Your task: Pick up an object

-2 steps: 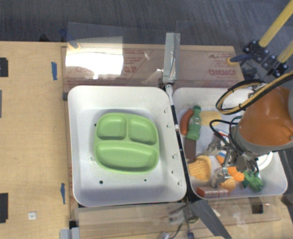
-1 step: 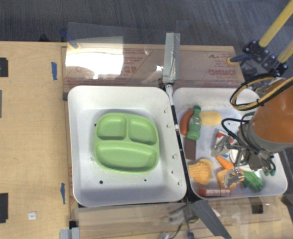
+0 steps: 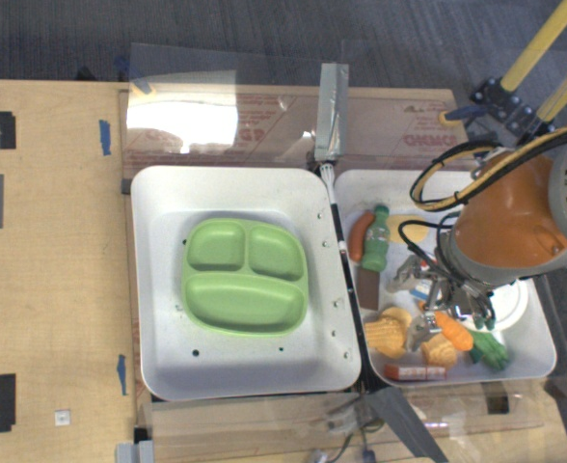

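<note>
My gripper [image 3: 438, 307] hangs low inside the right bin [image 3: 546, 347], below the arm's orange band. It is right over a toy carrot [image 3: 458, 335] with a green top and seems to touch it. I cannot see whether anything is held. A yellow corn-like toy [image 3: 385, 334] and a tan bread piece [image 3: 441, 353] lie just left of and below the gripper. A green bottle [image 3: 375, 239], a red sausage [image 3: 359, 237] and a brown block [image 3: 368, 288] lie along the bin's left side. A red-capped tube [image 3: 414, 372] rests by the front wall.
The left bin [image 3: 148, 258] holds a green divided plate [image 3: 245, 276]. A white dish [image 3: 517, 302] sits under the arm in the right bin. Yellow and black cables loop over the arm at the upper right. The wooden bench extends to the left.
</note>
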You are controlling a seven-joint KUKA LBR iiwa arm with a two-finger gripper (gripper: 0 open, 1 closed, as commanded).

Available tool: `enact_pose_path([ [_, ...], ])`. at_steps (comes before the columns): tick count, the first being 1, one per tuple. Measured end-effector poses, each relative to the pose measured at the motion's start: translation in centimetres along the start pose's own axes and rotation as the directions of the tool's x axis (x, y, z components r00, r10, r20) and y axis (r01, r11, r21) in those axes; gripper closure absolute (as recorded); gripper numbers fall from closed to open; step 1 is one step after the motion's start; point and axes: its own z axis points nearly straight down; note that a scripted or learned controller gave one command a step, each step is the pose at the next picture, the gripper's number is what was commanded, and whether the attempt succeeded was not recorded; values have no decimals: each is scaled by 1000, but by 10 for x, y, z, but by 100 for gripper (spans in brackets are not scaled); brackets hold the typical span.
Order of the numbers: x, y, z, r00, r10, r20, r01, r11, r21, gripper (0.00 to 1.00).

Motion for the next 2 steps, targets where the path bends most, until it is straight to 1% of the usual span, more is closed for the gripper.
enact_pose_path([
  [1,-3,0,-13,1000,-1,11,1,1000,2,100],
  [2,-40,-9,1,932,362,-4,-362,932,1,100],
])
